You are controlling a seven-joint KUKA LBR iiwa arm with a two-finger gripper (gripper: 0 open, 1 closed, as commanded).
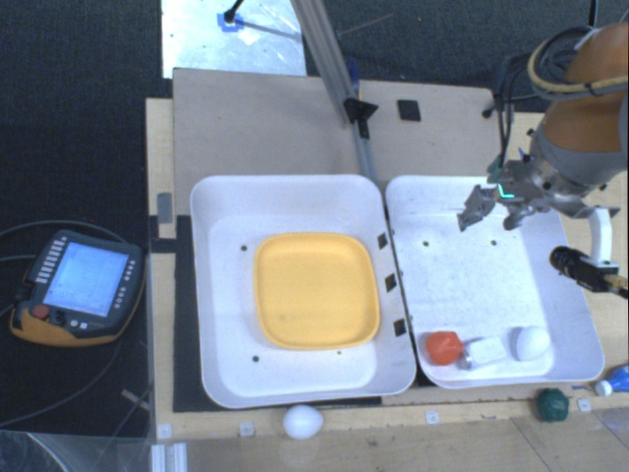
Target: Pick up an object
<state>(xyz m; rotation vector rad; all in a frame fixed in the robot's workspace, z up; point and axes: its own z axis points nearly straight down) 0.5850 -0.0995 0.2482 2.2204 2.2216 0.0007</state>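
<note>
My gripper (494, 213) hangs over the back part of the right bin (482, 283), fingers spread apart with nothing between them. Along that bin's front edge lie a red-orange object (442, 347), a small white piece (482, 353) beside it, and a white egg-shaped object (531, 342). These three are well in front of the gripper. A yellow square plate (316, 289) rests in the middle of the left bin (221, 293).
A white egg (303, 422) lies on the bench in front of the left bin. A dark green ball (551, 404) sits in front of the right bin's corner. A teach pendant (79, 285) lies at the far left. A metal pole (329, 47) slants in from the back.
</note>
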